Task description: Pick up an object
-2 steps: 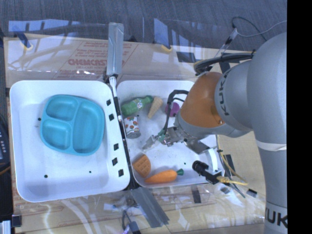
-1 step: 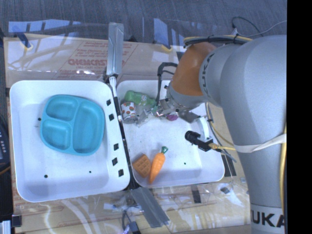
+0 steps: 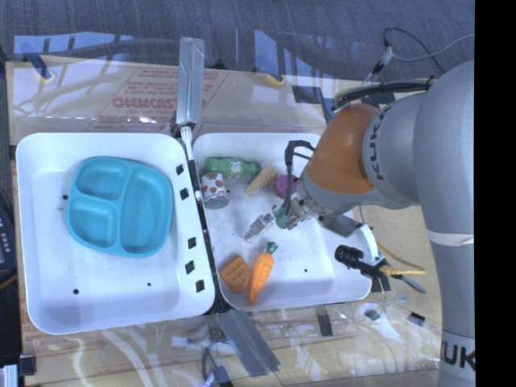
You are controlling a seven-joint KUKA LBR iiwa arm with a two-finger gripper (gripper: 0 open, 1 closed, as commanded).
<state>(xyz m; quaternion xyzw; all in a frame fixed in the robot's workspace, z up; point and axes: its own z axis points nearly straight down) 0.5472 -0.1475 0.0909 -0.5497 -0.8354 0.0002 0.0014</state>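
My gripper [image 3: 260, 226] hangs low over the middle of the right bin [image 3: 322, 285], reaching in from the right. Just below it lies an orange carrot [image 3: 260, 272] with a green top, and an orange waffle-like square [image 3: 235, 273] sits beside the carrot. Along the bin's far side are a green toy [image 3: 230, 167], a small printed can [image 3: 214, 189], a tan cone [image 3: 260, 180] and a purple thing [image 3: 284, 185] partly hidden by the wrist. Nothing visibly sits in the gripper.
The left bin [image 3: 40, 280] holds a blue divided plate [image 3: 121, 205]. A raised divider [image 3: 197, 216] with black clips separates the two bins. My grey arm with its orange band [image 3: 347, 156] covers the right bin's right side.
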